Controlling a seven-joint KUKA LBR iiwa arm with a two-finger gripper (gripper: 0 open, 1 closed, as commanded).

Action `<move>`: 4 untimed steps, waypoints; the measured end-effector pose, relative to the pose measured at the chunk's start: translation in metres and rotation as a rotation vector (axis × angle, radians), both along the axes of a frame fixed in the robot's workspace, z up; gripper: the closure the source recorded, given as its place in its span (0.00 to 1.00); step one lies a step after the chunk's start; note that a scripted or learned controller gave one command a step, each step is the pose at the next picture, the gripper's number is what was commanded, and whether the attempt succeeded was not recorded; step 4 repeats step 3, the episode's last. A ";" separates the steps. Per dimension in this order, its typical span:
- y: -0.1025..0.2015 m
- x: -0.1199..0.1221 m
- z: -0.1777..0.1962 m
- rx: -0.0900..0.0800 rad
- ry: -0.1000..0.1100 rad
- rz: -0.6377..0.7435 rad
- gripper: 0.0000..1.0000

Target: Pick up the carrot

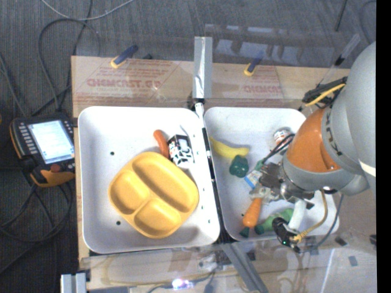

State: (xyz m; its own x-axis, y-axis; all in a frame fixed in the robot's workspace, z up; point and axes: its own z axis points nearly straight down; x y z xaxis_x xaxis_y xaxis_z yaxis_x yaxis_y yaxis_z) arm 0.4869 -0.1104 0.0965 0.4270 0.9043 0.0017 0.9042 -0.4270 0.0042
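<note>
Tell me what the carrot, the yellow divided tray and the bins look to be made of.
Carrot: likely moulded plastic toy, given its smooth, uniform orange skin with a green tip.
Yellow divided tray: seemingly plastic, semi-gloss, with soft highlights on rounded compartment ridges.
Bins: probably thin formed plastic, matte white, with rounded corners and shallow walls.

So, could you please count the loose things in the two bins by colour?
Yellow: 2, the divided plate and the banana.
Orange: 2, the carrot and the sausage-like piece.
Green: 2, one block and one piece.
Black-and-white: 1, the small packet.
Total: 7.
</note>
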 end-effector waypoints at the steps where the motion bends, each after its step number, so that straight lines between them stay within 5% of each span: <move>1: -0.001 0.025 -0.006 -0.002 -0.001 0.110 1.00; 2: 0.063 -0.004 0.085 0.000 0.012 0.250 1.00; 4: 0.073 -0.004 0.105 -0.002 0.012 0.118 1.00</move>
